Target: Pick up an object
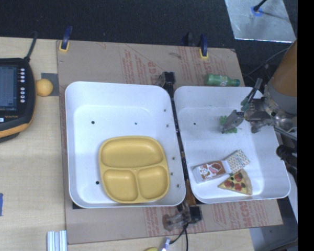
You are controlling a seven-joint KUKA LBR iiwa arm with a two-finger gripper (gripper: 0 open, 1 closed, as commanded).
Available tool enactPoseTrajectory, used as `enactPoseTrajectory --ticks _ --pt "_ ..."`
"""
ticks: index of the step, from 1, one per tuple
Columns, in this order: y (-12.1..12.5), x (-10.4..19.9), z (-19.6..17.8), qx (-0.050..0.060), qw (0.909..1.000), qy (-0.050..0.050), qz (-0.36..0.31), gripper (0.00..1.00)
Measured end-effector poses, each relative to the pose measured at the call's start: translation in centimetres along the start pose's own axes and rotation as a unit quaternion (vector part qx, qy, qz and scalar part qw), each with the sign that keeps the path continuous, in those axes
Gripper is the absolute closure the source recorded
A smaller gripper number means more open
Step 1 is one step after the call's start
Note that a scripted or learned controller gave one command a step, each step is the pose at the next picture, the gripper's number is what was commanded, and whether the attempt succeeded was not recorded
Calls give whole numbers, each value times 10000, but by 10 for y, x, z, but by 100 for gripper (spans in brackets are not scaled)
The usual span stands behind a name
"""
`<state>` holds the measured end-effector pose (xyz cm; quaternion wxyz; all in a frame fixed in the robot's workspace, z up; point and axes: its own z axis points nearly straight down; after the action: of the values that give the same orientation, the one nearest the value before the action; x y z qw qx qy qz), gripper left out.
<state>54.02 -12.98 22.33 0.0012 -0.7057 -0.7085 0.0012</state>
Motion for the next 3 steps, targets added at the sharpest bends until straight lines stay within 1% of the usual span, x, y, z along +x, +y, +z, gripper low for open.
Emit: enactPoseTrajectory --ticks 1,2,3 --pt "34 -27 73 11 10000 -3 -1 0" --pt "63 -49 132 1 10000 -9 1 0" --pt "63 -50 121 -6 10000 -16 -6 100"
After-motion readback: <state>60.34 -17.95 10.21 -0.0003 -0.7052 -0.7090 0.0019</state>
